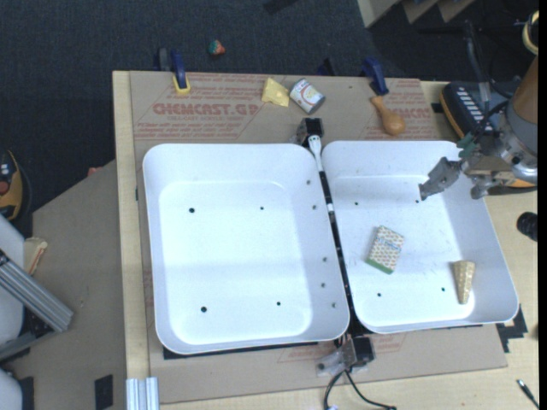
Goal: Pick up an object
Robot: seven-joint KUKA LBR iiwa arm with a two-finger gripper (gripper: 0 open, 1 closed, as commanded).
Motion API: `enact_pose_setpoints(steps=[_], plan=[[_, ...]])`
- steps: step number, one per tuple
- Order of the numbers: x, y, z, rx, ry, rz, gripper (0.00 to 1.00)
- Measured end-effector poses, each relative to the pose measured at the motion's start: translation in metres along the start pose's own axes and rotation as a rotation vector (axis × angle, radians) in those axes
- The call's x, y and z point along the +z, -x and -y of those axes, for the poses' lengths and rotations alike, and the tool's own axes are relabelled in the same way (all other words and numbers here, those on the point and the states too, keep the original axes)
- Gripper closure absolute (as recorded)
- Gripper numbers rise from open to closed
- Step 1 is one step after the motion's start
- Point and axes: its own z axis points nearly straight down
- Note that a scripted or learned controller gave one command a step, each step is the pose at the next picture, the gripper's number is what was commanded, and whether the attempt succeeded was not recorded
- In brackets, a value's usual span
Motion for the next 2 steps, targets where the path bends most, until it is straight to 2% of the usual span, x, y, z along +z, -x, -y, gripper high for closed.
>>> enact_pose_setpoints(steps=[1, 2], plan=[[-0.011, 0.0, 0.0, -0.001, 0.003, 0.001, 1.0], [-0.133, -0.08, -0.018, -0.008, 0.016, 0.002, 1.0]])
